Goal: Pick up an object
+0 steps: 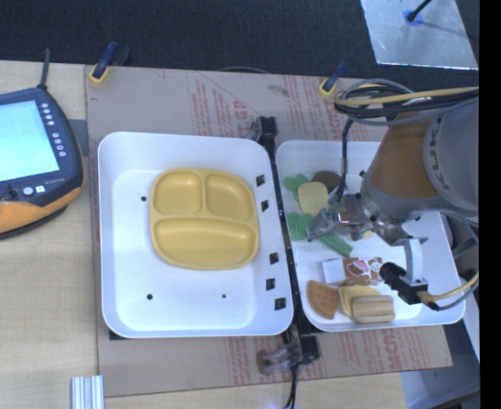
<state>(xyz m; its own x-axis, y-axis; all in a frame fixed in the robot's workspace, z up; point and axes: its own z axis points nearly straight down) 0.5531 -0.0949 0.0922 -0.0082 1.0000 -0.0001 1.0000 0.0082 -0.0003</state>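
The gripper [329,221] is lowered beside the green toy [300,226] (finger state cannot be told), so a closing and lift are judged next.

we look down from one fixed camera above the bench, tilted so the far edge sits at the top of the view and dark floor shows beyond it. we stand far enough back to take in both white bins whole: the left bin [114,228] near the middle, the right bin [442,313] toward the right. the arm [421,164] enters from the right edge, and a handheld screen pendant [20,156] lies at the left edge.
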